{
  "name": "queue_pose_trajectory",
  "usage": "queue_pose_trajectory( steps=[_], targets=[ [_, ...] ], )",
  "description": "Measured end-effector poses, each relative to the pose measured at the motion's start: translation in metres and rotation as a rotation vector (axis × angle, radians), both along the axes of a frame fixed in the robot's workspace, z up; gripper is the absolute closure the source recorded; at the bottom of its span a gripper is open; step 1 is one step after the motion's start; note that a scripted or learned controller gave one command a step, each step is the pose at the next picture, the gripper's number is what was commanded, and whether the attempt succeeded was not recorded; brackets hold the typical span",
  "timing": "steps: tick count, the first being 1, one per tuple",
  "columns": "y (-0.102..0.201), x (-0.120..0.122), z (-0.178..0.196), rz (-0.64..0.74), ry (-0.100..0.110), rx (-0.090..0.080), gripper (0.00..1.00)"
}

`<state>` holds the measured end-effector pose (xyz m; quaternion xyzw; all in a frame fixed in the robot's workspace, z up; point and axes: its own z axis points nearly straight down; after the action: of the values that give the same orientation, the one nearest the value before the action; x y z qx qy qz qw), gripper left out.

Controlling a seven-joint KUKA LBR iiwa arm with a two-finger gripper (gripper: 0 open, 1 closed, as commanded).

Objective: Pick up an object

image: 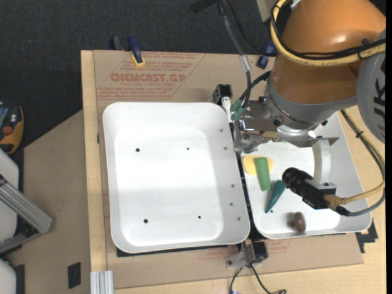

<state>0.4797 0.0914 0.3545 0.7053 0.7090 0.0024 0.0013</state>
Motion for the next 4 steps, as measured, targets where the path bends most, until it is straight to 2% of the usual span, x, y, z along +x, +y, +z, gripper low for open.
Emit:
queue_pose_trajectory(
  steps=[1, 2, 4],
  targets=[
    [-0.024, -0.001, -0.02, -0.008, 0.01, -0.002, 1.0],
    [-0.012, 0.008, 0.036, -0.003, -0.002, 0.0, 1.0],
    [-0.012, 0.008, 0.053, -0.004, -0.001, -0.003, 1.0]
  ],
)
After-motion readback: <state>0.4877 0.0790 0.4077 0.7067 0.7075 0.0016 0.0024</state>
